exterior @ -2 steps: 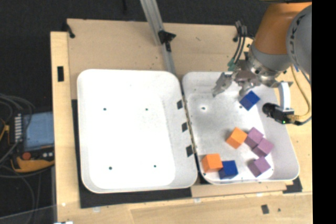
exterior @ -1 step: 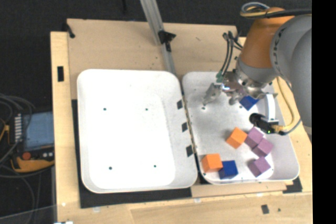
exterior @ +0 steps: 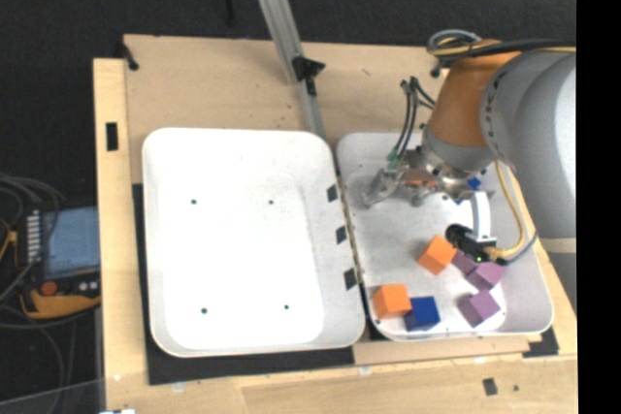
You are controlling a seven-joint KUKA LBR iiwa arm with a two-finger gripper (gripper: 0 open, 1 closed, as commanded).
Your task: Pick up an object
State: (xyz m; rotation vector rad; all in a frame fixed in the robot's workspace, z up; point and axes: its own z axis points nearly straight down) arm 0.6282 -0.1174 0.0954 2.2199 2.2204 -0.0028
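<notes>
The gripper hangs over the far left part of the right bin; whether it is open or closed cannot be told. Blocks sit along that bin's near edge: two orange, one blue, two purple

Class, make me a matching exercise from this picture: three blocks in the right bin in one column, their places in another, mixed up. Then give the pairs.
Things:
1. blue block
2. orange block beside it
3. other orange block

Places:
A. nearest the left bin
B. higher up, mid right bin
C. at the bin's near rim, between orange and purple

Pairs: 1-C, 2-A, 3-B
</notes>
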